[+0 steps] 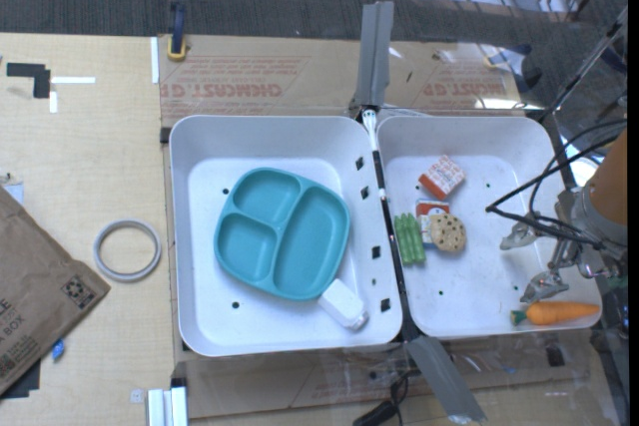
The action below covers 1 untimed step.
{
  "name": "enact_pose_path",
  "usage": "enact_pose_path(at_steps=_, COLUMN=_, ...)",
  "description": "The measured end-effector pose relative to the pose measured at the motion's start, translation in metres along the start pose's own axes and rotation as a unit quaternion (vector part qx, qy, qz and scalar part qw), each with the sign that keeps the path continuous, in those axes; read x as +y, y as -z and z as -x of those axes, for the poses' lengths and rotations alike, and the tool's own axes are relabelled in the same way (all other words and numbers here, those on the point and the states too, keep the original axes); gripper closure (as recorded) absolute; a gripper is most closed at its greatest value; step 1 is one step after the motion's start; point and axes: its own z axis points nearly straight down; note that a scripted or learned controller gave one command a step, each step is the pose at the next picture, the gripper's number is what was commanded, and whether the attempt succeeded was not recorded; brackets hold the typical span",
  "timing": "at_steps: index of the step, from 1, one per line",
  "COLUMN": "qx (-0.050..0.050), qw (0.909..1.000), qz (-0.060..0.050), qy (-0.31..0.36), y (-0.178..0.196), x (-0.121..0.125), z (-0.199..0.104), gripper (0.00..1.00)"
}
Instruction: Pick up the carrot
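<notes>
The carrot [561, 313], orange with a green stub at its left end, lies flat in the near right corner of the right bin [469, 314]. My gripper [530, 263] reaches in from the right edge, just above and to the left of the carrot. Its two metal fingers [518, 236] stand apart, open, with nothing between them. The lower fingertip hangs close over the carrot's green end; I cannot tell whether it touches.
In the right bin lie an orange and white box [441, 177], a cookie [448, 232] and green beans [409, 239]. The left bin [190, 214] holds a teal divided plate [283, 231] and a white block [343, 303]. A tape ring [127, 247] lies on the bench.
</notes>
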Motion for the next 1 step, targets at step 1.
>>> enact_pose_path(at_steps=1, qx=0.006, qw=1.0000, qz=0.002, qy=-0.002, y=0.0074, x=0.0003, z=-0.0029, gripper=1.00)
